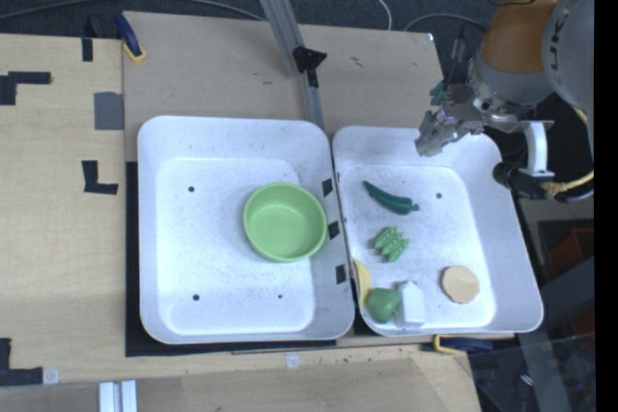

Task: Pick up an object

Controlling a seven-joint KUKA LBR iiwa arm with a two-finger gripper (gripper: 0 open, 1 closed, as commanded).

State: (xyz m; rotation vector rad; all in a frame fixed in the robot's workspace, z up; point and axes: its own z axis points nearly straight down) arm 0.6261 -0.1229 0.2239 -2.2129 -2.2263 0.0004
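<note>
1. The gripper (431,142) is small and grey here, and I cannot tell if it is open or closed. Nothing can be seen in it.
2. It hangs over the top right part of the right bin (502,236), near the back rim. I cannot tell if it touches the bin.
3. The arm (526,24) comes in from the right side. Its orange band is up and to the right of the gripper, and the wrist bends down toward the bin.
4. There are two white bins. The left bin (164,207) is well off to the left of the gripper.
5. One green bowl (285,222) sits in the left bin, down and far to the left of the gripper. It stands the right way up.
6. One dark green pepper (389,198) lies in the right bin, just below and a bit left of the gripper. It is the nearest thing to it, but they are apart.
7. One small bumpy green toy (390,243) lies lower down, under the pepper.
8. One round tan disc (460,285) lies far below the gripper, near the front right of the bin.
9. One round green ball-like thing (382,304) and one white block (411,302) sit side by side, touching, at the front of the bin.
10. One yellow thing (360,275) peeks up by the left wall of the right bin.
</note>
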